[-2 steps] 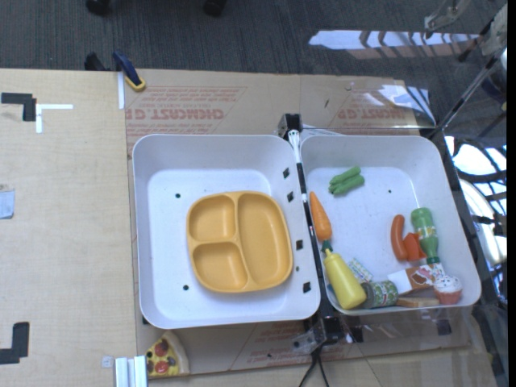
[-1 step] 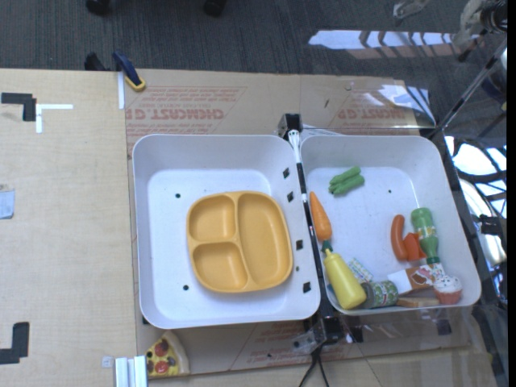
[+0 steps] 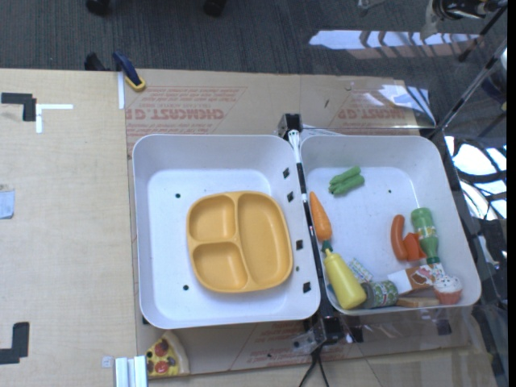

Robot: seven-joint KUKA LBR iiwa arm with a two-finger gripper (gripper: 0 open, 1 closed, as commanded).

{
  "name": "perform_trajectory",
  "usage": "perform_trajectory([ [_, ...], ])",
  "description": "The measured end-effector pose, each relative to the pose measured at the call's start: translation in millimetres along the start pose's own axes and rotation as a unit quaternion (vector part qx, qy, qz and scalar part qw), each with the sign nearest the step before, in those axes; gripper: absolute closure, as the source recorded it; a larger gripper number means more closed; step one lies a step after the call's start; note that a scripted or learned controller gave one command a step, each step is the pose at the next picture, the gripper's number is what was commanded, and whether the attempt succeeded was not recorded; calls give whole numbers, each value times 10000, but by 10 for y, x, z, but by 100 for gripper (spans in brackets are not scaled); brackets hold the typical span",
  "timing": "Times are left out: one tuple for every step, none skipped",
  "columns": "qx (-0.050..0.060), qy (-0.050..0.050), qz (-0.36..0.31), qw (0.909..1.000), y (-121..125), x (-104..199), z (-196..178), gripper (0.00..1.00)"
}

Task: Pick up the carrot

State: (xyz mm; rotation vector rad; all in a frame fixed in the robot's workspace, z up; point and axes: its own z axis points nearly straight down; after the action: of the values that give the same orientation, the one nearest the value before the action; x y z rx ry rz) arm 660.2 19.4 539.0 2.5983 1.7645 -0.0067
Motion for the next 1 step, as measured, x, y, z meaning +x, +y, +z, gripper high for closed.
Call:
perform_trajectory([
  [3,1,1080,9941,-85,211,-1,0],
])
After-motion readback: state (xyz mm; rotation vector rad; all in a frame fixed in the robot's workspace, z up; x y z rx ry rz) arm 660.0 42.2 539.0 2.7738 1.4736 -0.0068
